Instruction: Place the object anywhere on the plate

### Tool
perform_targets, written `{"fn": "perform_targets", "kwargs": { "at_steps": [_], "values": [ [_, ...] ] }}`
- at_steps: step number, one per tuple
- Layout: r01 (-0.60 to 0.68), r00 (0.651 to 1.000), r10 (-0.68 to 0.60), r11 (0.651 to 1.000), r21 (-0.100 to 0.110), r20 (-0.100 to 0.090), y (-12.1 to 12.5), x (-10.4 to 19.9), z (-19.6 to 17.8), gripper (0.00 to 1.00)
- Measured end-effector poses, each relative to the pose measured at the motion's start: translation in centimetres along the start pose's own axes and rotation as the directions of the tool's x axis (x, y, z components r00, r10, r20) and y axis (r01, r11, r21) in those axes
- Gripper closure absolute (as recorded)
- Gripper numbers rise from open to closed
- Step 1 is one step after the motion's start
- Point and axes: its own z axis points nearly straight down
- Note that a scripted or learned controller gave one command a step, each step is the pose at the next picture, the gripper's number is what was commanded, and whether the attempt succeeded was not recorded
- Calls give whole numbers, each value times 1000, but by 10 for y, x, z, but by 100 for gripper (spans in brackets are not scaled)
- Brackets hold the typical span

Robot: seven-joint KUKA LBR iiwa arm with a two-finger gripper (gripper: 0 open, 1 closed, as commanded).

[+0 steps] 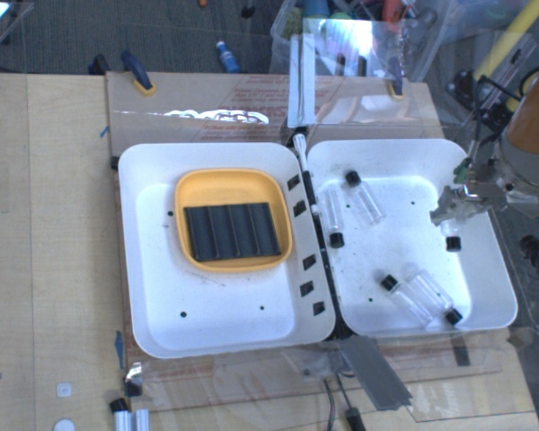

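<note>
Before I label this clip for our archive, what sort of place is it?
Probably a robotics lab bench: two white bins clamped to it, a yellow plate and small clear vials laid out as test items, a robot gripper reaching in.

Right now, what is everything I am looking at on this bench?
White bins: two, side by side; left bin, right bin.
Plate: one, yellow-orange, in the left bin.
Ribbed block: one, dark grey, lying on the plate.
Clear vials with black caps: about five, in the right bin; two near its upper left, two at the lower right, one by the right wall.
Clear tub of bright items: one, behind the bins.
Hand: one, grey metal, over the right bin's right side.
</note>
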Motion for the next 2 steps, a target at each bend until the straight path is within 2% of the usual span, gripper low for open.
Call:
{"fn": "perform_targets", "kwargs": {
  "at_steps": [1,2],
  "values": [
    [106,994,-106,994,-3,0,17,-33,-71,100],
    [313,950,-313,950,-4,3,57,-55,-172,100]
  ]
}}
